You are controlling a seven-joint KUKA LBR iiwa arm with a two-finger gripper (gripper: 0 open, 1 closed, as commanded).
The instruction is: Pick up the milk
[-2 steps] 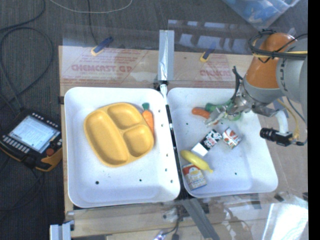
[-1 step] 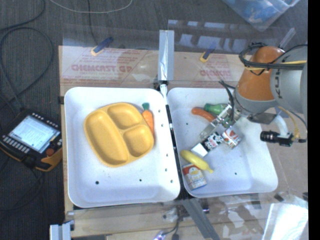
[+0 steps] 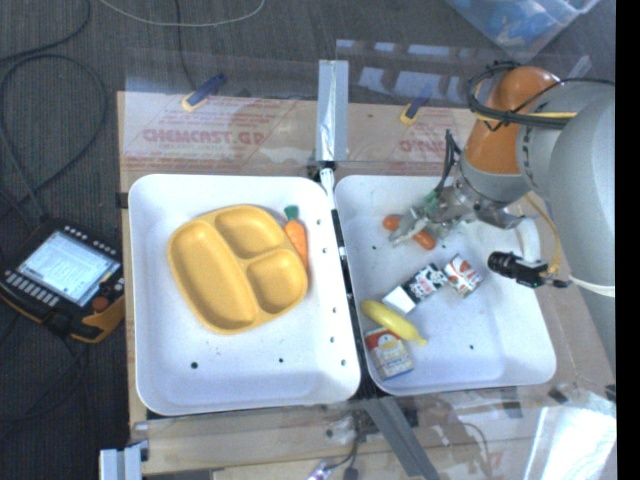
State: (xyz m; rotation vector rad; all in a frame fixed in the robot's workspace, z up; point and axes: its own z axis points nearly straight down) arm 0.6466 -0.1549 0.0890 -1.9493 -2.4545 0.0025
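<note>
Far left of frame: a teach pendant (image 3: 62, 276) lies on the floor, off the desk (image 3: 230, 138), well apart from the work.

Left bin (image 3: 160, 368): a yellow divided plate (image 3: 238, 266) sits mid-bin w/ a toy carrot (image 3: 296, 240) touching its upper-right rim, close to the wall shared w/ the other bin. Prob. just clutter for the trial; nothing here matters for the task.

Right bin (image 3: 500, 363): near its lower-left corner a banana (image 3: 393, 321) lies at a slant, w/ a small red-and-white packet (image 3: 388, 353) just below it, close to the front wall. The milk (image 3: 427, 283), a small carton w/ black-and-white cow patches, lies on its side about mid-bin, upper right of the banana, w/ a red-and-white carton (image 3: 463, 275) touching or nearly touching its right side. Upper-left part of the bin holds a few small orange-red toy bits (image 3: 410, 230).

The pincer (image 3: 440, 208) is at the upper part of the right bin, over those small bits, above the milk in the frame. Can't tell whether it's spread or closed; the tips are lost in the clutter.

Room: bare floor lies on the milk's lower-right side and along the bin's right part; the tight side is the neighbour carton, so a grasp across the milk's free faces looks safer imo.
</note>
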